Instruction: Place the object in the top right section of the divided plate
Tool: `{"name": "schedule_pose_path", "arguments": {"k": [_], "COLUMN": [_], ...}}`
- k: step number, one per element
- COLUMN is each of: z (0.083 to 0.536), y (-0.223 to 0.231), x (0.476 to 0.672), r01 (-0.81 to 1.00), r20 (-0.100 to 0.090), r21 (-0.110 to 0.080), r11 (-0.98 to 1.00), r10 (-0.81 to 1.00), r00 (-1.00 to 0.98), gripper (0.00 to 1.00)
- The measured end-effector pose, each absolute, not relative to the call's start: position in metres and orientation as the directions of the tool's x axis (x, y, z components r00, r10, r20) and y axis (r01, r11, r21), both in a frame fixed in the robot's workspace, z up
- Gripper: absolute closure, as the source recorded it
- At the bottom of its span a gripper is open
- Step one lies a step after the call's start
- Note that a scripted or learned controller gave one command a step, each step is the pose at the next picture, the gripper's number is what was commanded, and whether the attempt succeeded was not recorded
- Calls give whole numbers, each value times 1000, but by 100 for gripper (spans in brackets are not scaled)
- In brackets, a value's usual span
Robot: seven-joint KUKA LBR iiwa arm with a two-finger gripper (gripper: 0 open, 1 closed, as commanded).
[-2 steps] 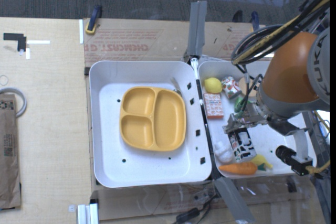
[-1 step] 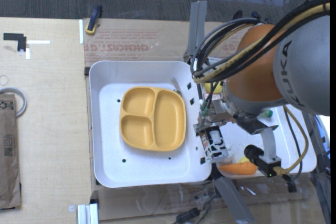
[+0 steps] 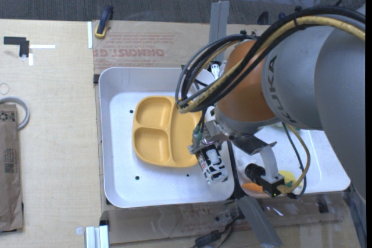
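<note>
A yellow divided plate (image 3: 153, 114) lies in the left white bin (image 3: 119, 142). Its two small sections on the left side show bare. Its larger right section is partly hidden under the arm. My gripper (image 3: 211, 166) hangs over the plate's lower right rim, close to the wall between the two bins. The wrist and cables hide what is under it. Small orange (image 3: 254, 187) and yellow (image 3: 287, 178) objects lie in the right bin, just right of the gripper.
The grey arm with its orange band (image 3: 247, 90) and cable bundle covers most of the right bin (image 3: 325, 183). A brown paper bag (image 3: 9, 165) lies on the bench at far left. A cardboard sheet (image 3: 139, 46) sits behind the left bin.
</note>
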State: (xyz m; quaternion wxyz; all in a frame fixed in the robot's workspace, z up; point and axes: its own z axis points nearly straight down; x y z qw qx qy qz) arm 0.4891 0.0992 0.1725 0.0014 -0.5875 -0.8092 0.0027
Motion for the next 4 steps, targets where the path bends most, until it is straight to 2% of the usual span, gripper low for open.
{"name": "schedule_pose_path", "arguments": {"k": [1, 2, 3, 4], "z": [180, 101, 101, 129], "y": [97, 173, 218, 219], "x": [489, 484, 507, 477], "r01": [952, 987, 959, 996], "r20": [-2, 3, -7, -4], "r21": [-9, 23, 15, -3], "r11": [306, 157, 282, 85], "r10": [952, 988, 960, 996], "r00": [-306, -157, -282, -85], "gripper": [100, 100, 100, 100]}}
